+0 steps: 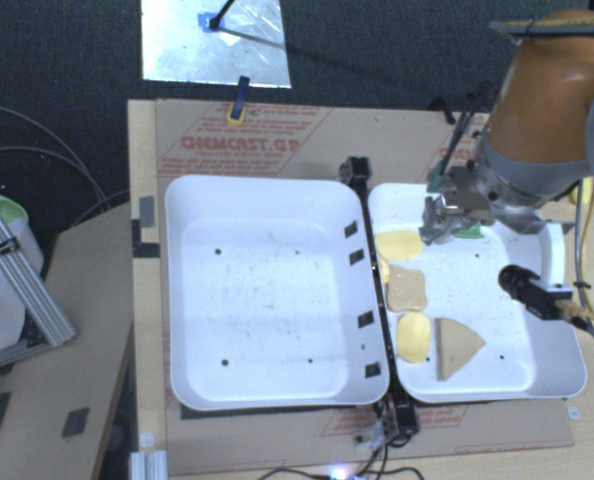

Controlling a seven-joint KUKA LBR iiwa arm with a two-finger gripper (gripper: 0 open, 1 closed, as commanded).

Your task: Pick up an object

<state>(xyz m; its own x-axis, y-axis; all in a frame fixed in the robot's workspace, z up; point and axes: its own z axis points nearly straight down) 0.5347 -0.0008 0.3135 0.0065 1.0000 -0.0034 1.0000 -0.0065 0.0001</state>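
Observation:
The right white bin (537,368) holds a pale yellow oval piece (399,245), a tan square slice (407,288), a yellow round piece (413,336) and a tan wedge (457,346), lined up along its left half. My gripper (439,224) hangs low over the bin's far part, just right of the pale yellow oval. A small green thing (468,232) shows right beside the gripper's tip; whether it is held I cannot tell. The arm's orange band (552,78) looms above the bin's back right corner.
The left white bin (192,218) sits beside the right one, the two meeting at a rim with black clips (362,288). Both rest on a cardboard sheet (277,138). A shiny metal plate (215,28) lies behind; an aluminium frame (17,268) stands at far left.

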